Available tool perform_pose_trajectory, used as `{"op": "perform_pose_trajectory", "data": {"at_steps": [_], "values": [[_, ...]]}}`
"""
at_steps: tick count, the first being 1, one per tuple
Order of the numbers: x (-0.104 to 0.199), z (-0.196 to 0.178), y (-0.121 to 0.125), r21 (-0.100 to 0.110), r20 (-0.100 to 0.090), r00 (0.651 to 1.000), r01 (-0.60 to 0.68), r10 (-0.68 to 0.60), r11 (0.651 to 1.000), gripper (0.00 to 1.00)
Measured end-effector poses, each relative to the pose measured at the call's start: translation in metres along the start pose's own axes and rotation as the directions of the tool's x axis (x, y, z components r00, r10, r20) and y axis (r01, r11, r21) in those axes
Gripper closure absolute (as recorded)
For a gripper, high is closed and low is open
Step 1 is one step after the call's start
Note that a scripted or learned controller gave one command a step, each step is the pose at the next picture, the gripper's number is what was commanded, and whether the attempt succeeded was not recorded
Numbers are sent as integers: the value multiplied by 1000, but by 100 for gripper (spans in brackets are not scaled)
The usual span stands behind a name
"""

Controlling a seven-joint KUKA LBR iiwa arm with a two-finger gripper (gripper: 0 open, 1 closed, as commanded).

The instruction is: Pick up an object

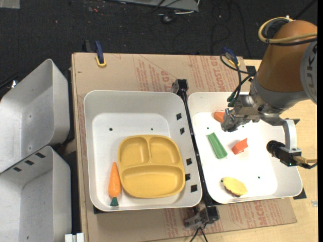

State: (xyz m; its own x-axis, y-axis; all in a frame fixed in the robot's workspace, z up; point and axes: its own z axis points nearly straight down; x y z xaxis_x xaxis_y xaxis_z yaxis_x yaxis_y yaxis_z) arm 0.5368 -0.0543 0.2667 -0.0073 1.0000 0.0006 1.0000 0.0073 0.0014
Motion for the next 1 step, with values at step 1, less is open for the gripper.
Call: {"op": "perform_pose_trajectory", "data": {"at_steps": [1], "values": [[42,12,10,2,0,1000,0,0,1000,100]]}}
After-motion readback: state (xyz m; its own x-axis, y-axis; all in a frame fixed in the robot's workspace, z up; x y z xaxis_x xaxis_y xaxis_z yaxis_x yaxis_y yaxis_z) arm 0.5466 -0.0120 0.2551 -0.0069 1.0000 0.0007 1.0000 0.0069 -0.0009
